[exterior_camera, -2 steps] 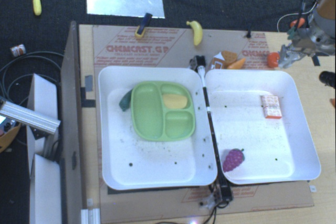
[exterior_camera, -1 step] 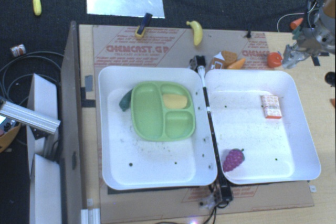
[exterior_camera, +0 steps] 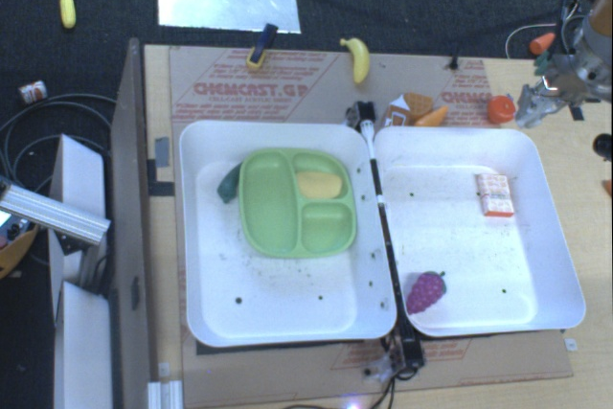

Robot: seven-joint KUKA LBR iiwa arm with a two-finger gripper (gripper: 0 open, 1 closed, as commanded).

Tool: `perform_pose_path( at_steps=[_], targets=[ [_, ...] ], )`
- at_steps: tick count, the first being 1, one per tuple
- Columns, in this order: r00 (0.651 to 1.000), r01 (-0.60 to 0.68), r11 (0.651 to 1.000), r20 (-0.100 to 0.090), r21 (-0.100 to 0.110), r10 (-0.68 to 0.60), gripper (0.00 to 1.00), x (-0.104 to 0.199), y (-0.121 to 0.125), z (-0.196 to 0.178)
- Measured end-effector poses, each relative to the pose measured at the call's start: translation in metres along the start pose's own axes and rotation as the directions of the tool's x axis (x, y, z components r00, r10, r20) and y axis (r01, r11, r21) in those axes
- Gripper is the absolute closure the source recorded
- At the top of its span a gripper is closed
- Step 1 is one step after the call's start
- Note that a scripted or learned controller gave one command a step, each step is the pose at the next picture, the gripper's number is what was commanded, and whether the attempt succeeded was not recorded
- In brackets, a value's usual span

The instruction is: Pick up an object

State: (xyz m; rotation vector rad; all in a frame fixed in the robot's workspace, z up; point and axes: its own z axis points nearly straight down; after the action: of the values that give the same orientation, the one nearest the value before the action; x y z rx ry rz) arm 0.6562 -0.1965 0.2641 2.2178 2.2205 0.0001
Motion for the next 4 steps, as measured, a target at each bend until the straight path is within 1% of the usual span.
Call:
perform_pose_path(
  at_steps=[1,2,3,4],
  targets=[
    [1.000,0.003,1.000,-0.001,-0.003,-0.003,1.00,0.007,0.014,-0.014],
    [1.000,0.004,1.000,-0.001,-0.002,-0.004,1.00,0.015,0.013,-0.022],
    [1.000,0.000,1.000,0.000,0.000,0.000,1.00,0.009,0.013,-0.009],
    [1.000,0.003,1.000,0.000,-0.001,-0.003,1.00,0.013,0.013,-0.015]
  ],
)
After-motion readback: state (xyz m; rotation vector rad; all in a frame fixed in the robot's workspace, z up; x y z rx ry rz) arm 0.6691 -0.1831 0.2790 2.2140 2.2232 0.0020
